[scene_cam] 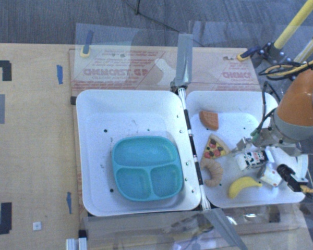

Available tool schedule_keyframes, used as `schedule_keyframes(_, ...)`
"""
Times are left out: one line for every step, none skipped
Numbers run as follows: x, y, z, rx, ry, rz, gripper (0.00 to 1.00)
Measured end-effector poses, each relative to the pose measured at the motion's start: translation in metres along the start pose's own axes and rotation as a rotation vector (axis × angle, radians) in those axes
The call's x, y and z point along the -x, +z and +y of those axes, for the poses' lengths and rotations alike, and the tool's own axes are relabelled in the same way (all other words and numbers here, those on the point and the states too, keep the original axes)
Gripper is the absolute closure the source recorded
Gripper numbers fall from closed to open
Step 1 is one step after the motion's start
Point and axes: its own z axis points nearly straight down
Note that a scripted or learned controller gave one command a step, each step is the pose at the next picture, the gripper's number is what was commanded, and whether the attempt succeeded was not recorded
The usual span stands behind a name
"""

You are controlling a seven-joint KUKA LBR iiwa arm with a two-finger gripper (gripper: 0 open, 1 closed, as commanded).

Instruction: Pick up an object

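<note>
my gripper (253, 158) hangs low over the right white bin (235, 120), just right of the pizza slice toy (215, 148). i cannot tell how it is set. the yellow plastic banana (242, 186) lies near it.

- I'm looking down on a robotics lab bench (31, 139), pale wood, marked with black tape corners (2, 69) and blue tape strips (59, 74).
- Two shallow white bins (88, 113) sit side by side on cardboard, clear plastic sheeting at the far edge.
- Toy food in the right bin, a teal divided tray (146, 166) in the left: test props.
- Grey carpet (52, 4) beyond, loose cables (141, 1), and the arm (300, 105) at the right.
</note>
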Motion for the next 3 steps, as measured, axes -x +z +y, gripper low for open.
schedule_keyframes(-0.007, 0.001, 0.064, -0.001, -0.067, 0.0, 0.0)
schedule_keyframes(0.005, -0.004, -0.051, -0.007, -0.047, 0.004, 0.0)
schedule_keyframes(0.005, -0.014, -0.05, -0.003, -0.043, 0.004, 1.0)
